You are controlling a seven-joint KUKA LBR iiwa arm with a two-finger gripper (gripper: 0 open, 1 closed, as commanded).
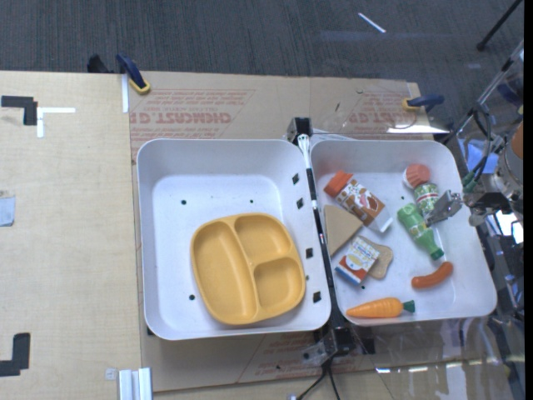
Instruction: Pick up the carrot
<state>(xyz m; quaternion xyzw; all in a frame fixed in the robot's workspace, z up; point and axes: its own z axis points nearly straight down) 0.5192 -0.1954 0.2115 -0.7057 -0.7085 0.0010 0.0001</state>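
Observation:
The carrot [379,308], orange with a green stub at its right end, lies flat along the front wall of the right bin [466,302]. My gripper [444,207] hovers over the bin's right side, just above a green bottle [420,222]. It is well back and to the right of the carrot and does not touch it.
An orange sausage [431,276] lies just behind the carrot. A small carton [358,261], a tan slice [343,226], a red-and-white box [358,198] and a red piece [416,173] also share the right bin. The left bin [166,190] holds a yellow divided plate [248,267].

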